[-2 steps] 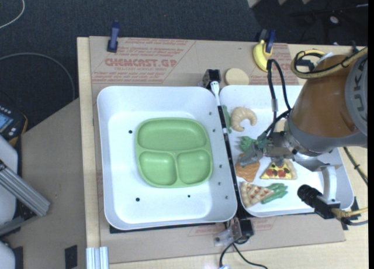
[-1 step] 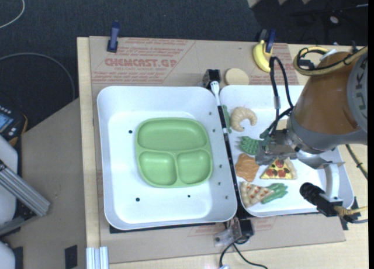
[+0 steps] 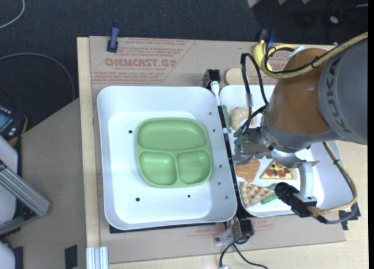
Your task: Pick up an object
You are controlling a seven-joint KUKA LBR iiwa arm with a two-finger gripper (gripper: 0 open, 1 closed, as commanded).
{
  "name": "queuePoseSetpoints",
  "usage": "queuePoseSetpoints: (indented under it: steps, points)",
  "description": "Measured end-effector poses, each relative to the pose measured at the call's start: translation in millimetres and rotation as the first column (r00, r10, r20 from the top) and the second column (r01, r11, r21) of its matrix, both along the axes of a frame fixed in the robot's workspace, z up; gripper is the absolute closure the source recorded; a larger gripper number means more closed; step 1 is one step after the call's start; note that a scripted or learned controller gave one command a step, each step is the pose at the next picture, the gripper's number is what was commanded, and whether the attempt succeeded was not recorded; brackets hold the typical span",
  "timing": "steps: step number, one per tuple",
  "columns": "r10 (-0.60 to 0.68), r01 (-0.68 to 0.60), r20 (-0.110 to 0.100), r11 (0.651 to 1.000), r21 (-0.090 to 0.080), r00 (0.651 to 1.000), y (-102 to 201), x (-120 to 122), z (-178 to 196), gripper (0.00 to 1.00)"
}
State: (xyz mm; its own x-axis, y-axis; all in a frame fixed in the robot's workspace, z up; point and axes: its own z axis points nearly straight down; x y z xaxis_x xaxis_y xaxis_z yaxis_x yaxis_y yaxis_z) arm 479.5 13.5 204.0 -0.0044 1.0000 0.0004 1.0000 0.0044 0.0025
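Note:
In the right bin [image 3: 333,189] lie several toy foods. A pizza slice [image 3: 279,172] with red topping lies near the front, and a second pizza slice [image 3: 255,192] lies by the front left corner. An orange-brown piece [image 3: 248,170] lies between them and the bin's left wall, and a beige bun-like piece [image 3: 238,116] lies farther back. My gripper [image 3: 246,145] hangs low over the left side of this bin, just behind the orange-brown piece. The wrist hides the gripper's tip and much of the bin.
The left bin [image 3: 117,145] holds a green divided plate [image 3: 173,151]. Behind the right bin sit a beige egg-like item [image 3: 234,76] and a yellow banana-like item [image 3: 260,48]. Cables [image 3: 336,206] loop over the right bin's front.

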Motion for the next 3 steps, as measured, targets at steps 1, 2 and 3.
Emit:
queuePoseSetpoints:
  steps: [1, 2, 3]
  points:
    - [-0.005, 0.005, 0.001, 1.0, -0.001, 1.0, -2, 0, 10, 1.0]
    - [-0.005, 0.005, 0.003, 1.0, -0.001, 1.0, -2, 1, 20, 1.0]
    - [-0.006, 0.006, -0.009, 1.0, 0.0, 1.0, -9, -1, -22, 1.0]
